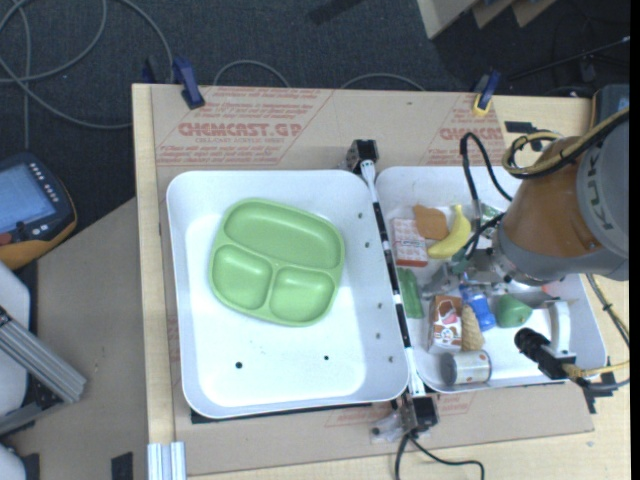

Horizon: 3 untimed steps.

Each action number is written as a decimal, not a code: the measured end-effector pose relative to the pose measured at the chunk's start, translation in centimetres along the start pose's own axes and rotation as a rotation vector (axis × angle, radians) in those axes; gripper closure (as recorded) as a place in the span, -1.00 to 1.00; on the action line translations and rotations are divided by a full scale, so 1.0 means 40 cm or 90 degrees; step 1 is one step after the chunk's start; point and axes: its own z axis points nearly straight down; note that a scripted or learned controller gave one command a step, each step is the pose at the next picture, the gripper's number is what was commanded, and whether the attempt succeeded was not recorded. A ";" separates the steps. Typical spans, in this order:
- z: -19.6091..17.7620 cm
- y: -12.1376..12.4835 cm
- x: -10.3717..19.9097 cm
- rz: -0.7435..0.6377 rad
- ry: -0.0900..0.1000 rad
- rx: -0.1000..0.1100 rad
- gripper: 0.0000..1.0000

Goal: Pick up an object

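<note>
The right bin [420, 183] holds a heap of small things. A yellow banana [453, 236] lies beside an orange piece [430, 220] and a red and white packet [409, 242]. Nearer the front are a brown packet [447, 323], a blue item [480, 309], a green lump [513, 312], a silver can [466, 368] and a dark green stick [409, 296] along the left wall. My gripper [488, 271] reaches down into the middle of the heap, just right of the banana and above the blue item. The orange-banded wrist [548, 226] hides most of it.
The left bin [260, 368] holds a light green divided plate [276, 261] in its upper half. A black clamp [362, 153] sits at the top of the ridge between the bins. Blue clips [186, 81] pin the cardboard sheet at the back.
</note>
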 end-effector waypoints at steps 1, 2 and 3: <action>0.017 0.223 -0.096 -0.003 0.005 0.012 -1.00; 0.017 0.106 -0.058 -0.002 0.006 0.014 -1.00; 0.018 0.275 0.031 -0.004 0.006 0.012 -1.00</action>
